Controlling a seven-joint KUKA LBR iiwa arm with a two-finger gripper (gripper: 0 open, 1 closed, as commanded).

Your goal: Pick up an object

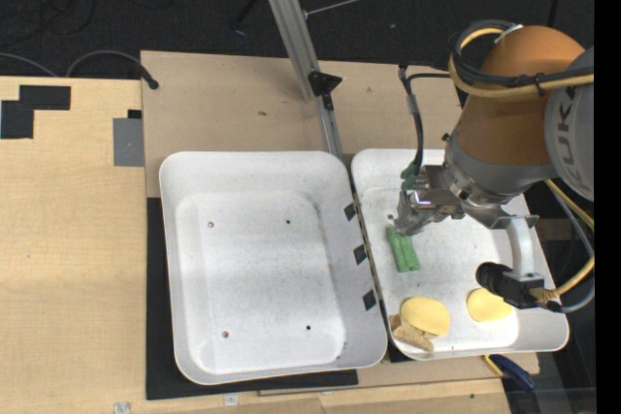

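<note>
A green block (404,253) lies in the right bin (374,172), near its left wall. My gripper (409,219) hangs just above the block's upper end, close to it or touching it. Two yellow rounded objects rest near the bin's front: one (425,314) at the front left with a tan scrap (415,336) beside it, the other (488,305) further right. The arm's orange band and grey wrist cover the bin's back right part.
The left bin (254,267) sits beside the right one, with black clips (360,253) along the shared wall. A slanted metal rail (291,24) rises behind the bins. Cables and a black fitting (506,280) hang near the right bin's right side.
</note>
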